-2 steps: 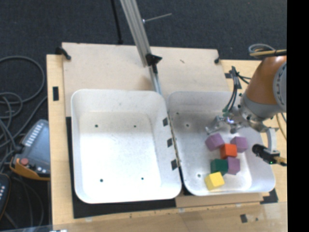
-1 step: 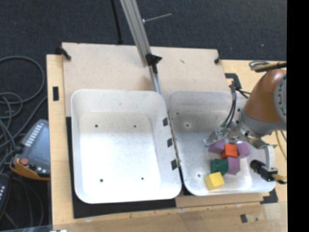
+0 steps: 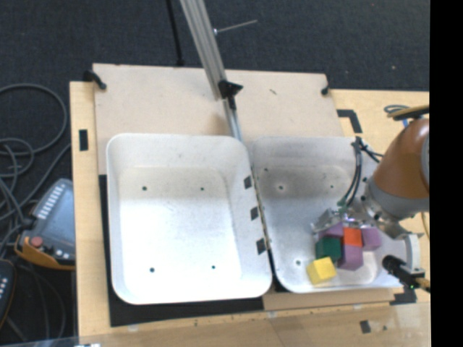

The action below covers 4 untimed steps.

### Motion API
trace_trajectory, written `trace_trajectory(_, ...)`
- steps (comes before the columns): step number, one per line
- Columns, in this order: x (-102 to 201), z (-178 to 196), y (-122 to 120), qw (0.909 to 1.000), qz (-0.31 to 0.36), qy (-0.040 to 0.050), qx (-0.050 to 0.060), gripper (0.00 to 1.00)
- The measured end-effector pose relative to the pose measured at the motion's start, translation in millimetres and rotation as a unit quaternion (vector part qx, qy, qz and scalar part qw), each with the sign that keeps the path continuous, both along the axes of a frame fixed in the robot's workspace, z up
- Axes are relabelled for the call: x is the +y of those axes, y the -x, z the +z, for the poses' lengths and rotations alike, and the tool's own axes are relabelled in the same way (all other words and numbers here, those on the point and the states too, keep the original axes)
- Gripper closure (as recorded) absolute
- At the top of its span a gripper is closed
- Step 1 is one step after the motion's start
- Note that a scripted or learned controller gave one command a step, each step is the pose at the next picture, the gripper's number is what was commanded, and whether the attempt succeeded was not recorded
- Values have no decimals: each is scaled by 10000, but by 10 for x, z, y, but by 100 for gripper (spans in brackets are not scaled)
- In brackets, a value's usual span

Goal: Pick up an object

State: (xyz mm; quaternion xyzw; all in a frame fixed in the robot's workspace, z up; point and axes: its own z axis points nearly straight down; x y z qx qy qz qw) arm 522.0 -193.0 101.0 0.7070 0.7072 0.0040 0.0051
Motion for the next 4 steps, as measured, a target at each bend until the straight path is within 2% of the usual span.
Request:
trace_trajectory(1, 43, 103, -25, 10000, -1, -47, -5, 100)
trace_trajectory(2, 780, 28, -153, 10000, 21, 40, -49, 100)
trace_trajectory(3, 1882, 1025, -992, 10000, 58, -19, 3, 100)
trace_trajectory(4, 2459, 954, -1203, 10000, 37, -8, 55, 100)
